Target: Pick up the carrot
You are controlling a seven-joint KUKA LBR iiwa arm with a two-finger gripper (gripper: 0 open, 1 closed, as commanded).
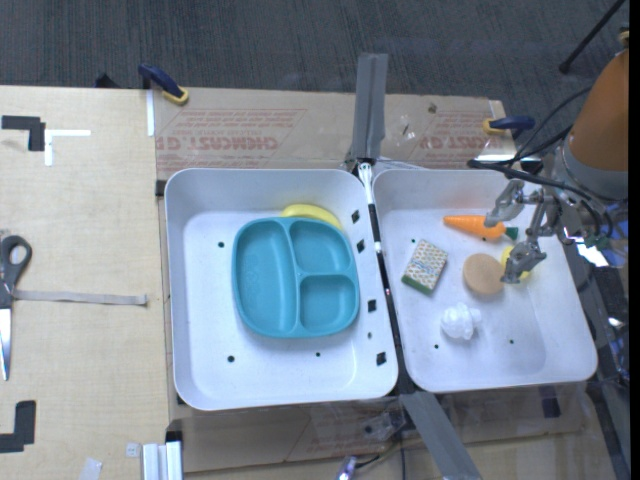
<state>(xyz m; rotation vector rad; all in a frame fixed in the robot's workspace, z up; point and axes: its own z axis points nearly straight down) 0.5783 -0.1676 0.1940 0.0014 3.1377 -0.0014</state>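
Note:
The carrot (472, 226) is orange with a green stub at its right end and lies flat near the back of the right bin (560, 353). My gripper (514, 233) hangs at the carrot's green end, reaching in from the right. It is open: one finger (503, 208) stands behind the stub and the other (523, 257) in front of it. The fingers straddle the stub without closing on it, and I cannot tell whether they touch it.
In the right bin lie a tan round piece (483, 274) just left of the front finger, a speckled block (426, 266) and a white crumpled lump (459, 321). The left bin (200, 348) holds a blue divided plate (297, 275) with a yellow item (310, 211) behind it.

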